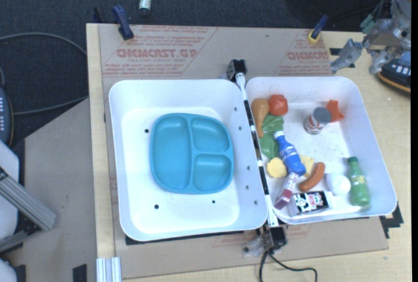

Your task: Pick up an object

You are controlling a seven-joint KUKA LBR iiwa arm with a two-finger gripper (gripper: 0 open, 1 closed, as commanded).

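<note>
The right bin (366, 104) holds several small things. Among them are a red tomato (278, 104), a blue bottle (287, 151), a silver can (317, 121), a green bottle (357, 181), a brown sausage (312, 176), a yellow lemon (277, 168) and a black-and-white box (310, 202). My gripper (362, 60) hangs above the bench just beyond the right bin's far right corner. It is open with nothing between its fingers, and it stands apart from all the objects.
The left bin (130, 111) holds a blue divided plate (191, 152). Clamps sit at the far edge of the board, a blue one (121, 21) and a yellow-blue one (318, 29). A black hinge piece (237, 68) lies between the bins.
</note>
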